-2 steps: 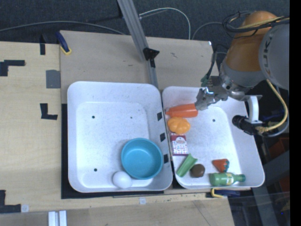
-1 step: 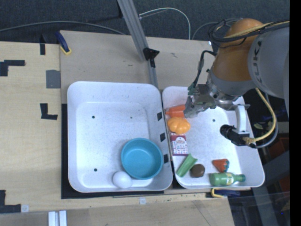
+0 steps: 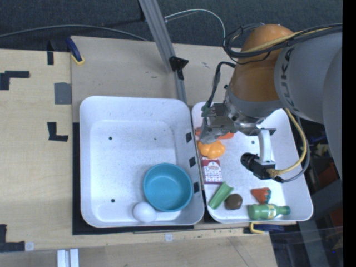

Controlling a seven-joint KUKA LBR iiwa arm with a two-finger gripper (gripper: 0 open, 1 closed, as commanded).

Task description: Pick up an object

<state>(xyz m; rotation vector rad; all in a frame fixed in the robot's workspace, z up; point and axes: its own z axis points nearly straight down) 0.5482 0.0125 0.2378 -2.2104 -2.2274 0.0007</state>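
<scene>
The counter [image 3: 33, 166] has a pale wooden top. Some short black tape marks [image 3: 54, 131] are stuck on its left part, and one grey square patch [image 3: 63, 93] lies near them. A blue and yellow clamp [image 3: 74, 51] sits at the upper edge. Two shallow white bins rest directly on the counter, side by side and touching. The left bin [image 3: 97, 115] is the wider one. The right bin [image 3: 297, 196] lies just beside it, partly hidden under the arm. A dark mat [image 3: 75, 177] shows under the left bin along its left and lower edges. A grey metal pole [image 3: 158, 29] stands behind the bins and leans to the upper left.
</scene>
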